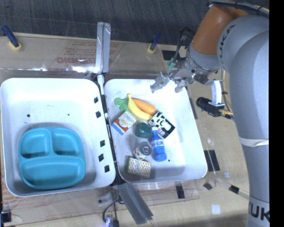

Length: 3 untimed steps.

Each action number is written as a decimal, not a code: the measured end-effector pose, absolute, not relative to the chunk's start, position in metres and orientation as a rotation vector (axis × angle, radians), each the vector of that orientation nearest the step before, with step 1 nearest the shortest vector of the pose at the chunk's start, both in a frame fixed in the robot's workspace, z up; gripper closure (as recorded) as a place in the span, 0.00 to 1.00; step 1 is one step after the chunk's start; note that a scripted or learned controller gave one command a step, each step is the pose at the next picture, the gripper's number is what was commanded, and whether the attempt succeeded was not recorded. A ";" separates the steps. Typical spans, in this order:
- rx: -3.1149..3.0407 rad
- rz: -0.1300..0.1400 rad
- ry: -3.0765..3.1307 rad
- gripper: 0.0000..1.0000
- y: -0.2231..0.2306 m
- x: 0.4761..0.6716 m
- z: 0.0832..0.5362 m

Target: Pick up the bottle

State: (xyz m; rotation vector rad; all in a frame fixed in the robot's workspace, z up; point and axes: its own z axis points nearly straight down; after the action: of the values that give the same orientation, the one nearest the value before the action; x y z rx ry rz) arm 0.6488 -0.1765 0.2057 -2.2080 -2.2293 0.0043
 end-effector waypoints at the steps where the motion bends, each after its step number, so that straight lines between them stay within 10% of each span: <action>1: -2.131 0.002 -2.309 0.00 -0.174 0.584 0.092; 2: -2.144 0.003 -2.291 0.00 -0.158 0.502 0.115; 3: -1.725 0.005 -2.641 0.00 -0.110 0.478 0.095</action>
State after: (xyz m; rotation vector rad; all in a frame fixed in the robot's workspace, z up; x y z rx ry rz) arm 0.4782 -0.1105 0.0952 -1.7246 -2.6410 0.0047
